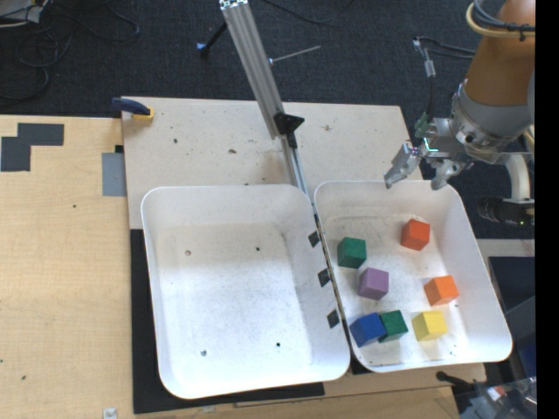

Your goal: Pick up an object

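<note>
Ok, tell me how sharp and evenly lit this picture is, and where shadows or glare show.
Camera view: even, soft light; the right bin and its blocks, such as the purple block, look sharp, with small soft shadows; the gripper is slightly blurred; no strong glare on the left bin; the dark floor beyond the bench is dim.

Robotics lab test bench. Evidence: grey-and-orange industrial arm (498,68) at frame right; two white bins (227,378) on a speckled board; aluminium extrusion post (255,59) with checker marker at top centre; loose cables (52,7) across dark carpet, upper left; coloured test cubes (373,283).
</note>
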Controlling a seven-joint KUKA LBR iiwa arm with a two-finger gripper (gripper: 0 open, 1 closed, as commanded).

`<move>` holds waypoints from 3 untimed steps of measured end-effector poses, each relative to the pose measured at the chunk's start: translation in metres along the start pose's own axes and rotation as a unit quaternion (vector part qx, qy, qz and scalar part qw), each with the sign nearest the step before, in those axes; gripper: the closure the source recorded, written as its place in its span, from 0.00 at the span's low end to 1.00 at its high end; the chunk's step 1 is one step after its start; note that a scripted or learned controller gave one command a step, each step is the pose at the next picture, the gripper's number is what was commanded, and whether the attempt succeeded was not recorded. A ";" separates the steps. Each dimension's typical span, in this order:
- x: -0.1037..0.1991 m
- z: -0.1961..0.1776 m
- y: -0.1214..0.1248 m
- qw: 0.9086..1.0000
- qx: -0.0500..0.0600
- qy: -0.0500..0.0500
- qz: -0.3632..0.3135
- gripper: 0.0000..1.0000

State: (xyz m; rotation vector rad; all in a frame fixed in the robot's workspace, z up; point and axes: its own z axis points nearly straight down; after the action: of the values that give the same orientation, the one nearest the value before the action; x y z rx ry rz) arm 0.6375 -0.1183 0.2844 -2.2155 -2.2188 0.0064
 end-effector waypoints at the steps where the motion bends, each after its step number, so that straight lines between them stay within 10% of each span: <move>1: 0.000 -0.003 0.001 1.000 -0.002 -0.001 0.000 0.00; 3: 0.010 0.108 -0.007 1.000 0.001 0.000 0.001 0.00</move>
State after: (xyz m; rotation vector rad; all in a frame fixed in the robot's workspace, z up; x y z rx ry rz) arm 0.6296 -0.1079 0.1768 -2.2150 -2.2159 0.0091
